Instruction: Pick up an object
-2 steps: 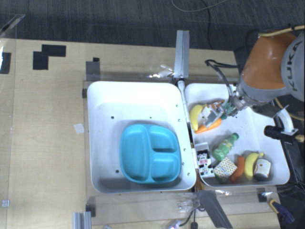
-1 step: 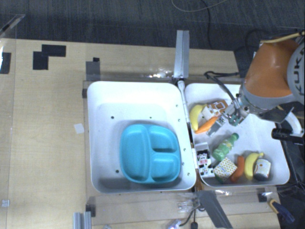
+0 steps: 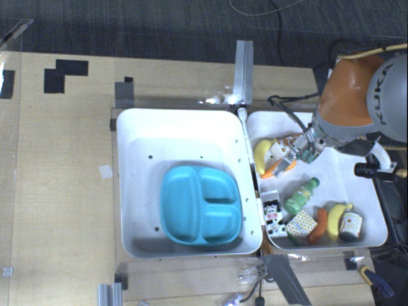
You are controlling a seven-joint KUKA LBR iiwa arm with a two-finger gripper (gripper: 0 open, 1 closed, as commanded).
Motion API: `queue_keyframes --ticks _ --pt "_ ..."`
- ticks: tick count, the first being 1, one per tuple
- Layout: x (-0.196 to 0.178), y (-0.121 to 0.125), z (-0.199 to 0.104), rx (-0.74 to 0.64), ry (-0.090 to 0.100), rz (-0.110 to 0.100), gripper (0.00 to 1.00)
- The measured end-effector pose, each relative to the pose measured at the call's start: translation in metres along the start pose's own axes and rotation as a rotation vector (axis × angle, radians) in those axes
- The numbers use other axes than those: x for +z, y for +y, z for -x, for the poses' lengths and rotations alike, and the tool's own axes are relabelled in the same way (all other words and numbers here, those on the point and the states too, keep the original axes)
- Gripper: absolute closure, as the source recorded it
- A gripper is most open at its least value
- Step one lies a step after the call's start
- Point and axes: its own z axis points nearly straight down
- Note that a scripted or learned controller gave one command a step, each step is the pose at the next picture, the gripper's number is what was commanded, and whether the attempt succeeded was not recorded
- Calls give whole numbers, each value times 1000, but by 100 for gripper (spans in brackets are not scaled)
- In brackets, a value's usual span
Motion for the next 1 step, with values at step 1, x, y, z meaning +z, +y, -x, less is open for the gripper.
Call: queue_keyframes --ticks 1 --pt "-2 -51 36 290 2 -3 0"
